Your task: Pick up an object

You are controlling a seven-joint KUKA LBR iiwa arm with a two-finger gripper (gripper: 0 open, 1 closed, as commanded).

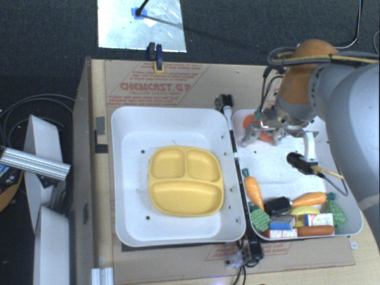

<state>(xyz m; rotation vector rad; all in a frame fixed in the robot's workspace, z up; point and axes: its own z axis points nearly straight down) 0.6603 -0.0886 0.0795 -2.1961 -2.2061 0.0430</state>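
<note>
Jaws [261, 130] hover over an orange-red object [261, 123] they partly hide; their grip cannot be told.

The big grey arm [350, 117] runs off the right edge and covers the far corner of the right bin [261, 159]. A small orange-red thing [261, 126] under the gripper [274, 134] is partly hidden. The toys [297, 212] piled in the near corner overlap, too small to name.
</note>
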